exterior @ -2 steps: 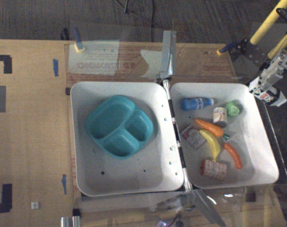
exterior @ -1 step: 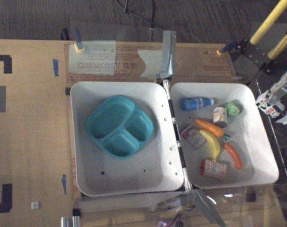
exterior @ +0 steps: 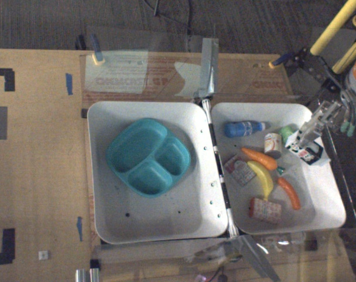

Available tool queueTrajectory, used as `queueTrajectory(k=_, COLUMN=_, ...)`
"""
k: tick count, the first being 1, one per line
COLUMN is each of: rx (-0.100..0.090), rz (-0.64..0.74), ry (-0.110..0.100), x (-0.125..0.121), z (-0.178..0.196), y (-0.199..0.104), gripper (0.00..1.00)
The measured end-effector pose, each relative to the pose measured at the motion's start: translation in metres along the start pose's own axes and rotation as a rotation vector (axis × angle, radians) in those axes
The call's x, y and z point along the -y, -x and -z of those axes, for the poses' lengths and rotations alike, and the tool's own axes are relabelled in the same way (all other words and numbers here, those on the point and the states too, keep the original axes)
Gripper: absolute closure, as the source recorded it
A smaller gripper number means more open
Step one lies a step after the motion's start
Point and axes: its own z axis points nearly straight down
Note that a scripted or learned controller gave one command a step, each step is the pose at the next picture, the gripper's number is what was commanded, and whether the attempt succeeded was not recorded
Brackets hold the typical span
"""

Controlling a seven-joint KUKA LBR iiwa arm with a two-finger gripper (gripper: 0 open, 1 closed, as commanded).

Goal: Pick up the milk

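— Camera view: how crowded are we near the right bin [exterior: 319,216]?
— Its far right edge is tight. Our gripper [exterior: 306,138] hangs there, just above the milk [exterior: 310,153]; we cannot tell its state.

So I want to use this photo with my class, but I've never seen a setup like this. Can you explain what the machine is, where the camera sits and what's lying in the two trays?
The one camera looks down at a slant on a bench with two shallow white bins. The left bin holds a teal divided plate. The right bin holds toy groceries: a blue bottle, a carrot, a banana, a small white cup and others. The machine is a robot arm reaching in from the right; its gripper is low over a small white and black carton, probably the milk. Whether anything is gripped is unclear.
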Motion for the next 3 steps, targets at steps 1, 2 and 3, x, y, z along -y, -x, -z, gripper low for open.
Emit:
queueTrajectory(k=1, rx=0.004, rz=-0.112, ry=0.000, x=0.007, z=0.109, y=0.033, gripper=1.00)
queueTrajectory(k=2, rx=-0.002, rz=-0.415, ry=-0.002, x=0.004, z=0.083, y=0.043, gripper=1.00)
queueTrajectory(k=3, rx=0.006, rz=-0.057, ry=0.001, x=-0.006, z=0.097, y=0.051, gripper=1.00)
